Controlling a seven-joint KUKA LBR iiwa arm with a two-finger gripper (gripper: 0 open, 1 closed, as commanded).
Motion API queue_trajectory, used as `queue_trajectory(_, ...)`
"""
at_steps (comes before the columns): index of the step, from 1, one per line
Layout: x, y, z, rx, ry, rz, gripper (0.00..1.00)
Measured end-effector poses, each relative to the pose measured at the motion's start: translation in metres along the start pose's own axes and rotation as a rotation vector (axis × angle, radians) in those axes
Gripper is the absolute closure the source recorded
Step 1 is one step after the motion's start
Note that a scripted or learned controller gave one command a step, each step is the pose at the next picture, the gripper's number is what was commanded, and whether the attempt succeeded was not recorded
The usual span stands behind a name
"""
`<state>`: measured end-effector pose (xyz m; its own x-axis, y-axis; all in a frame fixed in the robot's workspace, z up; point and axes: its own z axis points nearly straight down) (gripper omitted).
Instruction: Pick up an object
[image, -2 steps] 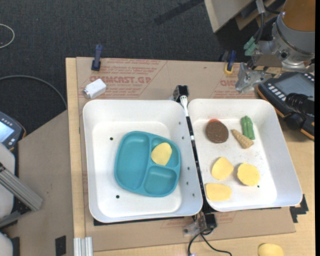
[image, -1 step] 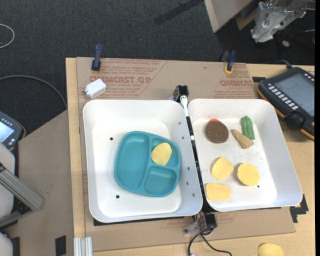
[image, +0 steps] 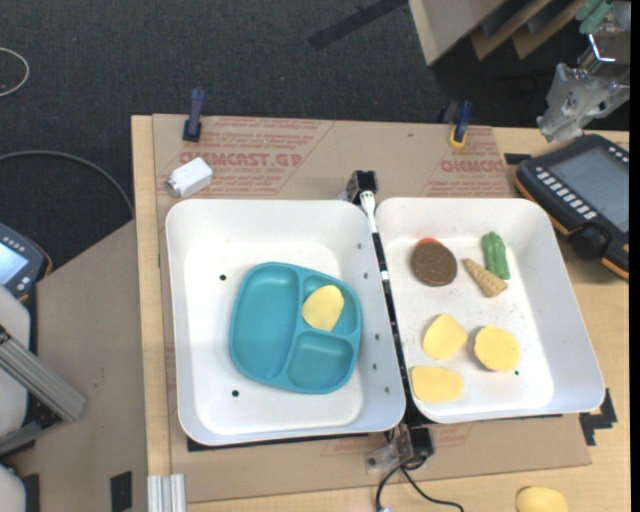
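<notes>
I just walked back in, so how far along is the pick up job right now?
Barely begun. One yellow piece already lies in the teal tray. The gripper sits off past the right bin, with nothing seen in it. The brown disc and green piece await picking.

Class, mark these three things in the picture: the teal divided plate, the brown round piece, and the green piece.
teal divided plate (image: 262, 325): camera view, its large left compartment.
brown round piece (image: 434, 265): camera view, middle of its top.
green piece (image: 495, 254): camera view, mid-length.
</notes>
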<state>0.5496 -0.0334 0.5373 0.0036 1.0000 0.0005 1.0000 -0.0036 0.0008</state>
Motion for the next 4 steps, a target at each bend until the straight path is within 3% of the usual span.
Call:
queue_trajectory(1, -0.01, -0.049, 0.001, 0.002, 0.0, -0.001, 1.0)
queue_trajectory(2, -0.002, -0.072, 0.061, 0.007, 0.0, -0.003, 1.0)
queue_trajectory(3, 0.038, -0.03, -0.001, -0.009, 0.0, -0.009, 1.0)
queue_trajectory(4, 0.016, -0.072, 0.045, 0.006, 0.0, -0.001, 1.0)
